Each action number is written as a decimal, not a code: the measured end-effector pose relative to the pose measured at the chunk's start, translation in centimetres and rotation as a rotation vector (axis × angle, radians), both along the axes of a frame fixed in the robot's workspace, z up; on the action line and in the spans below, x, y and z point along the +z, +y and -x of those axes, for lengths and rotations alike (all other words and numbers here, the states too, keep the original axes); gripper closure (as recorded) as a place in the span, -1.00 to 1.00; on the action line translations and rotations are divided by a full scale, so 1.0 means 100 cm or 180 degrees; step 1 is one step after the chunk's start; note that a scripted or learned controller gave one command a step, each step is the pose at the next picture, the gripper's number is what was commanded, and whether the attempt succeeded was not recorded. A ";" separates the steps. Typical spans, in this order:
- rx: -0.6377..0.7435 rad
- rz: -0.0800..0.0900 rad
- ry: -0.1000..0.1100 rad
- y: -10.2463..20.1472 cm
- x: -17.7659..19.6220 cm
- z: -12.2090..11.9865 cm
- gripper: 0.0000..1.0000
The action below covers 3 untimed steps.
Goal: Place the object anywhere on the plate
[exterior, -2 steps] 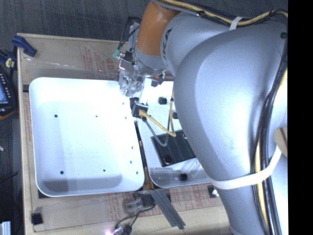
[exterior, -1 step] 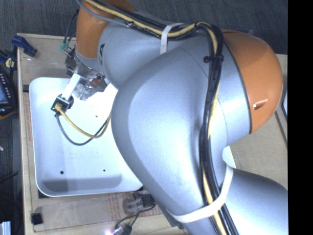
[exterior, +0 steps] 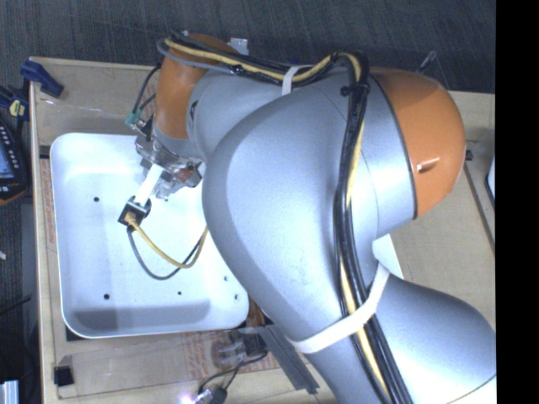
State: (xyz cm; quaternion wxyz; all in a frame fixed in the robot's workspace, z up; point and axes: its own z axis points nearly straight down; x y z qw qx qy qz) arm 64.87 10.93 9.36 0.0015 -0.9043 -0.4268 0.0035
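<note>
- Arm (exterior: 320,217) reaches across white bin (exterior: 93,259), covering the bin's right side.
- Gripper (exterior: 167,178) hangs over the bin's upper middle; its opening cannot be told.

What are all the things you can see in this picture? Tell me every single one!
white bin: one, white, left part of the bench
bench: one, pale wood, under the bin
blue clamp: one, blue, bench's far left corner
floor: dark grey, beyond the bench
arm: one, grey with orange band, across the middle and right
hand: one, metal, over the bin's far side
</note>
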 end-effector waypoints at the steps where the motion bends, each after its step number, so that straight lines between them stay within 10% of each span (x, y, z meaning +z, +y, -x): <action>1: -0.0982 0.0007 0.0010 0.000 -0.004 0.025 1.00; 2: -0.2155 0.0008 -0.0009 0.033 -0.002 0.060 1.00; 3: -0.1208 -0.0005 -0.0010 -0.024 0.186 0.100 1.00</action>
